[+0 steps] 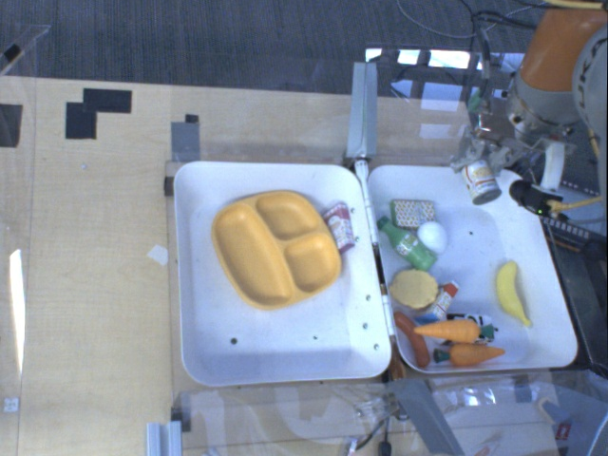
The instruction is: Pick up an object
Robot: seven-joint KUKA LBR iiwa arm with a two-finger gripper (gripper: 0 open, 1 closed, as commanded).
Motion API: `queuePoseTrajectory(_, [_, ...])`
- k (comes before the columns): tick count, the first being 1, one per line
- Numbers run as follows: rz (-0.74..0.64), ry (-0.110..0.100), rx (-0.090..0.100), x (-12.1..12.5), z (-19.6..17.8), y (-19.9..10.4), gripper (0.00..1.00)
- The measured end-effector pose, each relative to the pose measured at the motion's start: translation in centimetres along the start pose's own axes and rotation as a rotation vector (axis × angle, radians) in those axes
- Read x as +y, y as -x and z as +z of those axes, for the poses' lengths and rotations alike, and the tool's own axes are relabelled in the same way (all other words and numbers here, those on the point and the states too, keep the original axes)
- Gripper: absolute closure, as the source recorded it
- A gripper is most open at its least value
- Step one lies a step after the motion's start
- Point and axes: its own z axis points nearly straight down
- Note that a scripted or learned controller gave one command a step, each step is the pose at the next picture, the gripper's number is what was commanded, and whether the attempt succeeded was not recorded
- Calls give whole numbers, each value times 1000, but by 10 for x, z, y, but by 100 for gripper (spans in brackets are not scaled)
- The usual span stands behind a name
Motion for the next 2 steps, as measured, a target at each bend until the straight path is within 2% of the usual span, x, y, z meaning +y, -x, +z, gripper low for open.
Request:
queuePoseTrajectory(1, [66, -1, 0, -22, -78, 2, 100])
queuePoseTrajectory(2, [89, -7, 0, -69, -25, -31, 100])
